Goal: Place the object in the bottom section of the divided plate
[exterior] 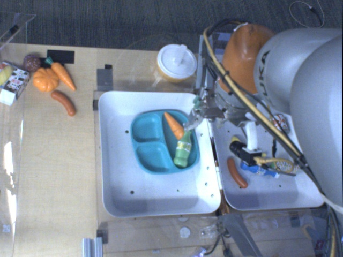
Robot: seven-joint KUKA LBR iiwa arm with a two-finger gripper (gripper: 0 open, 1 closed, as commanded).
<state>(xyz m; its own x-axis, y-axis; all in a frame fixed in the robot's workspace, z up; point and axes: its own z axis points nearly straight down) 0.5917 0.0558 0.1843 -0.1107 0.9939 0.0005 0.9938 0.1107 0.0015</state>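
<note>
- Camera view: nearest the lens looms the grey arm [305, 90], entering from the right with its orange band [244, 52] above the wrist; it slants down-left across the right bin [268, 199] toward the left bin [115, 186]
- Blue divided plate [143, 138] sits in the middle of the left bin; an orange toy carrot [173, 124] lies in its right-hand section, long axis running from upper left to lower right, and a green bottle [182, 151] lies just below it in the same section, long axis near vertical in the frame
- Claw [192, 121] hangs at the plate's right rim, tip just beside the carrot's lower end and the bottle's top; whether it is spread or closed I cannot tell, nor whether it grips either thing
- Judgement: both things lie down-left of the claw; the bottom section [153, 157] lies further left and lower, so the move turns on carrying that way
</note>
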